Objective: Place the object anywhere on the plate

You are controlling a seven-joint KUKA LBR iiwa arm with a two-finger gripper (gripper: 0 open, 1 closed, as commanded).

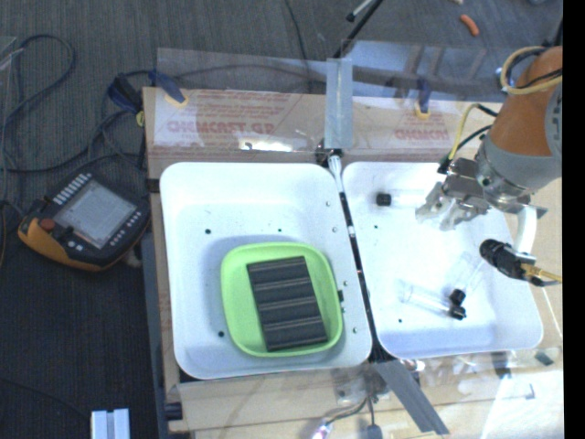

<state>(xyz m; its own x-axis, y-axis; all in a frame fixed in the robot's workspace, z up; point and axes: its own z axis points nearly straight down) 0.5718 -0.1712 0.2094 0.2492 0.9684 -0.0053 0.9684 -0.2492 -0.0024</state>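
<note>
Green plate (236, 323) sits in the left bin (183, 245), a dark ribbed block (286, 303) on it. Clear tube (430, 297) lies in the right bin (512, 327), below the gripper (448, 210); long axis roughly left-right. Jaw state cannot be told.

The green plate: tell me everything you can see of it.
The green plate is a light green, rounded-square dish with a raised rim, plastic by its look. It lies flat in the left bin, toward the near side, resting on the bin's floor. A dark grey ribbed block lies on it, covering most of its middle and slightly turned. The gripper is over the other bin, well apart from it.
</note>
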